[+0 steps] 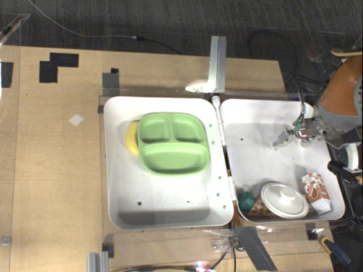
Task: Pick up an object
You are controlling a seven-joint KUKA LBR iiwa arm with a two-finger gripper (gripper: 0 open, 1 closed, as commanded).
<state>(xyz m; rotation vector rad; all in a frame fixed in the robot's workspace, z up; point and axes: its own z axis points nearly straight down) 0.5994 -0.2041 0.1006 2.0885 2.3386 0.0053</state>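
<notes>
A green divided plate lay over a yellow object in the left bin. In the right bin, a teal item, a white lid and a small carton crowded the near edge. The gripper hovered apart from them, fingers spread, holding nothing.

Green divided tray in left bin, white lid in right bin, end effector above right bin
</notes>
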